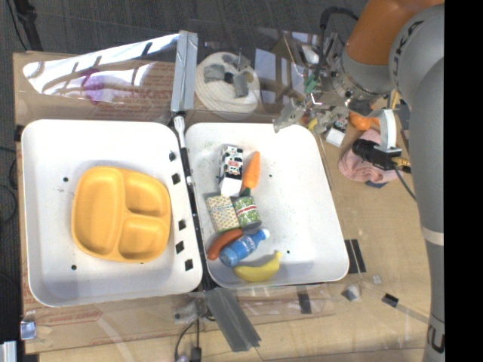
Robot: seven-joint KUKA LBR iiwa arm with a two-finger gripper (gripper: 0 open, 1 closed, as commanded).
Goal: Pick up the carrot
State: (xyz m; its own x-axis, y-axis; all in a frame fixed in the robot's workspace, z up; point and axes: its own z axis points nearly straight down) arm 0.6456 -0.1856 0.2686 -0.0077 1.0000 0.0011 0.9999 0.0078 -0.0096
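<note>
Across the left bin (pixel 45 277) lies a yellow divided tray (pixel 121 213), near its middle. Right of it, the right bin (pixel 309 210) holds a cluster along its left half: the carrot (pixel 251 169) slants near the top, touching a small black-and-white carton (pixel 232 161); below sit two small boxes (pixel 234 212), a red sausage (pixel 224 243), a blue bottle (pixel 243 248) and a banana (pixel 258 268). Farther right, the gripper (pixel 313 111) hangs above the bin's far right corner, well apart from the carrot; whether it is apart or together I cannot tell.
</note>
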